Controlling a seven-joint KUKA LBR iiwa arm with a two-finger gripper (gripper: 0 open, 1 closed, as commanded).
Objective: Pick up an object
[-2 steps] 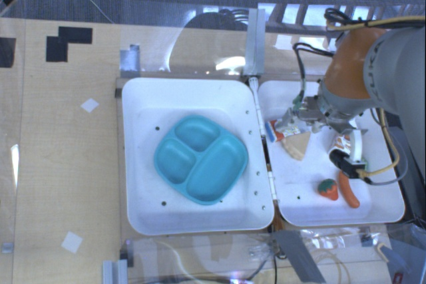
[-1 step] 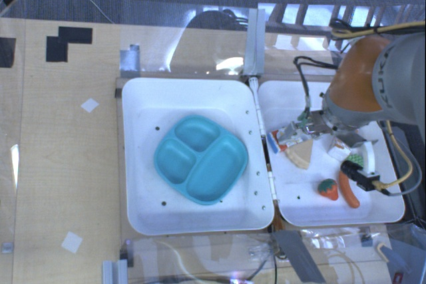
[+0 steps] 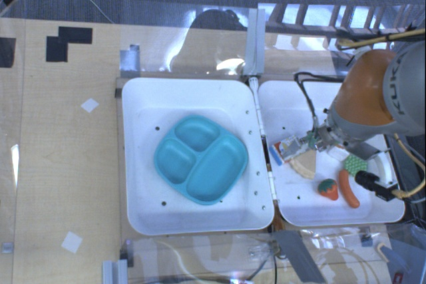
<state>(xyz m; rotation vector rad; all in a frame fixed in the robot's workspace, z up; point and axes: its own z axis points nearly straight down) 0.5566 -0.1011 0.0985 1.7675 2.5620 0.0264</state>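
Observation:
My gripper (image 3: pixel 290 149) reaches from the right into the right bin (image 3: pixel 293 211), low over its left half. Its tip sits just above a pale tan wedge-shaped piece (image 3: pixel 306 165), touching or nearly touching the wedge's upper edge. A small red toy fruit with a green top (image 3: pixel 327 189) lies toward the front of the bin. An orange carrot-like piece (image 3: pixel 348 189) lies right of it. A green textured piece (image 3: pixel 355 163) rests farther right, partly under the arm. Nothing shows as held.
A thin blue and red stick (image 3: pixel 275 155) lies along the right bin's left wall. The left bin (image 3: pixel 140 209) holds a blue divided plate (image 3: pixel 202 159). The orange-banded wrist (image 3: pixel 363 96) covers the right bin's back right part.

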